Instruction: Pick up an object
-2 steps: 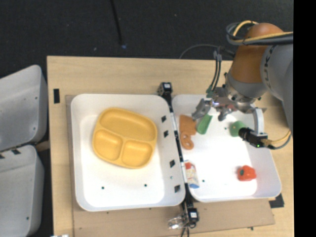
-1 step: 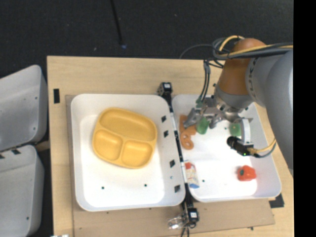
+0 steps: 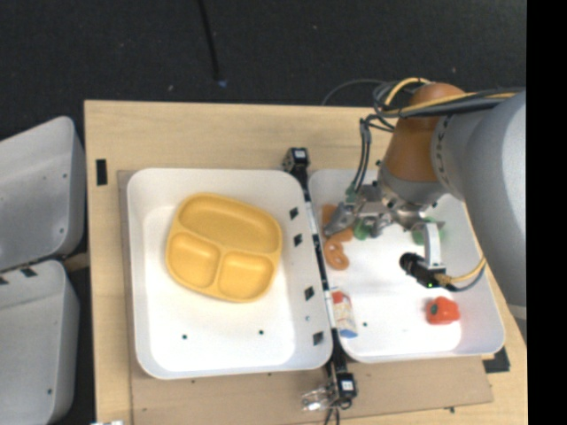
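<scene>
The robot's big rounded grey arm link fills the right side of the frame, smooth and matte. Above the wrist sits a glossy orange band, dome-shaped from this angle. Thin black and yellow cables loop over the top of the band, and one black cable runs down its left side. Below the band is the metal two-finger gripper, grey and silver, with a small white block and a black part showing a tiny green light.

We see a pale matt wooden bench, two smooth white plastic bins, a yellow divided plate of smooth, faintly glossy plastic, an arm with smooth grey casing and glossy orange band.
</scene>
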Controlling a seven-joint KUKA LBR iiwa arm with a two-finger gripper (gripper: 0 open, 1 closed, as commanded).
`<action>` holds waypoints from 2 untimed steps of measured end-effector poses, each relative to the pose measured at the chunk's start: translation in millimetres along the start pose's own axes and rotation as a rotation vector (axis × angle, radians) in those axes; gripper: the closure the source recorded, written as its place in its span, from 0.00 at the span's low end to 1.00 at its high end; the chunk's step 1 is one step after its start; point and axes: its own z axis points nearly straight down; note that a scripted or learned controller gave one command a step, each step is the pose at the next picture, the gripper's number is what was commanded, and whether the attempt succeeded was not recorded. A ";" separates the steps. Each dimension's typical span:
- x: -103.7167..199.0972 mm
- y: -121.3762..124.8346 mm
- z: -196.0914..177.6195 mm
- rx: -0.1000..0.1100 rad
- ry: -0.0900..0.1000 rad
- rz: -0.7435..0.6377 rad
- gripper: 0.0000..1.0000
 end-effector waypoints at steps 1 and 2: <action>-0.3 1.5 -12.3 -0.005 0.002 0.002 1.00; -9.1 5.9 -59.6 -0.008 0.002 0.001 1.00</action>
